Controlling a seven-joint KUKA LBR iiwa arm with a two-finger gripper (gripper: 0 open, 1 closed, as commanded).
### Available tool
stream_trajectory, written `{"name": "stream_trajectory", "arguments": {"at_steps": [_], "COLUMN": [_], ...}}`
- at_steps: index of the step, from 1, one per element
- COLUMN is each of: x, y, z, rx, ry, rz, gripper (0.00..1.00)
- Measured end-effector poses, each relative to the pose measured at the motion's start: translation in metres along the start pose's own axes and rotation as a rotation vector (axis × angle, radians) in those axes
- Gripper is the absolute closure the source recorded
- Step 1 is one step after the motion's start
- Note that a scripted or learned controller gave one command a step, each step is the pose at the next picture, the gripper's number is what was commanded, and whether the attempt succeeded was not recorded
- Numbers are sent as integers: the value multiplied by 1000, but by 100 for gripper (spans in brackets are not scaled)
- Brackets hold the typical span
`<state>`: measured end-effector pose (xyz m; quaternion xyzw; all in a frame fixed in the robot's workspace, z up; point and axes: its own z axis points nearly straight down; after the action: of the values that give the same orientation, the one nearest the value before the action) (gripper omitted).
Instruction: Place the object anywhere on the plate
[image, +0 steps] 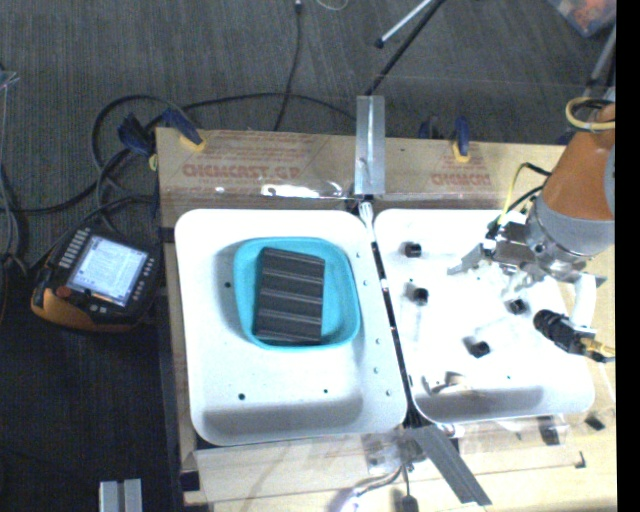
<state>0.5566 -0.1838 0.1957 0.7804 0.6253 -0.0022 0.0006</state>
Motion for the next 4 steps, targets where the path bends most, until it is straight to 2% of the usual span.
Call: {"name": "stream_trajectory", "arguments": {"at_steps": [1,2,3,4], "x": [0,52,-26,45], "y": [0,-46,-25,-61], "z": [0,11,-33,-13], "rx": [0,5,0,6], "ry": [0,4,1,2], "rz": [0,420,416,715], "gripper": [0,0,0,0]}}
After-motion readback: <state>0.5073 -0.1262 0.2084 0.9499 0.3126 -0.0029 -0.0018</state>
